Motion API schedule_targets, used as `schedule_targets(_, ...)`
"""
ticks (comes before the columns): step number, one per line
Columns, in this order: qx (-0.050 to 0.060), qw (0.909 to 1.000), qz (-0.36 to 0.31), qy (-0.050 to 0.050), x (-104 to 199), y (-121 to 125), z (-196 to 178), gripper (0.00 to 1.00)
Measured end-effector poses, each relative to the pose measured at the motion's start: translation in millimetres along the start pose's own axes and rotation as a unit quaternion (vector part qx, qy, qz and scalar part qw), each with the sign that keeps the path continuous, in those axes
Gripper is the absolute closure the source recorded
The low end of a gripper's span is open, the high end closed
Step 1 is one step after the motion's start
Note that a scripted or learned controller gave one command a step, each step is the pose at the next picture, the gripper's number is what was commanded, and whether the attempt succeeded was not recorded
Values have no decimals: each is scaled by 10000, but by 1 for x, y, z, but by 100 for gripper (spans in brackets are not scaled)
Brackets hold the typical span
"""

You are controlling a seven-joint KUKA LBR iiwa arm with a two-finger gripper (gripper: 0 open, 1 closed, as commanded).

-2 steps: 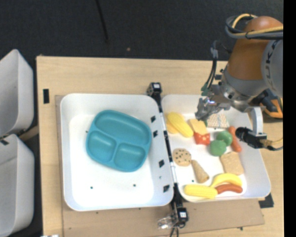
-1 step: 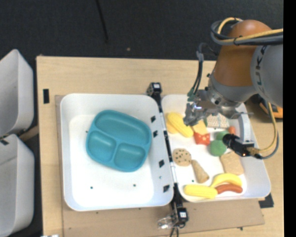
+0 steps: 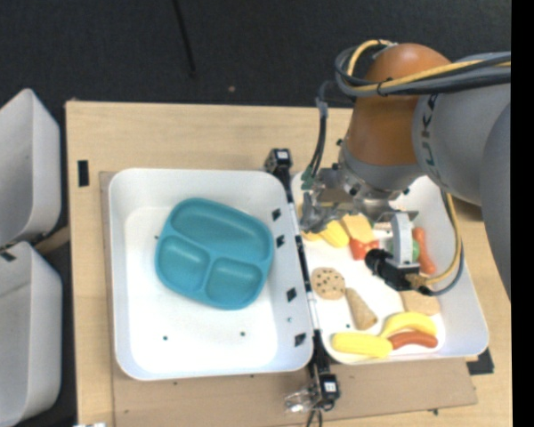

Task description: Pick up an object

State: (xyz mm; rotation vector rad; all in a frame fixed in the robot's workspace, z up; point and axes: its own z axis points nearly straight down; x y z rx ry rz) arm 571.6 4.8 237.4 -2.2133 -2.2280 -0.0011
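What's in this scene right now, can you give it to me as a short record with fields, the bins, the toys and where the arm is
left bin: holds a teal divided plate
right bin: toy food, including a cookie, an ice cream cone, a banana and a hot dog
arm: gripper low over the right bin's upper left corner, by yellow pieces
grasp: cannot tell

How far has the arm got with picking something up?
Nothing looks lifted yet: the cookie, cone and banana lie in the right bin. The gripper is down among the toys near that bin's left wall. Grasping and lifting remain.
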Motion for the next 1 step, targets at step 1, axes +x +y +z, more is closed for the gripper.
schedule_targets(1, -5, 10000, 12, -4, 2, -11, -13, 100)
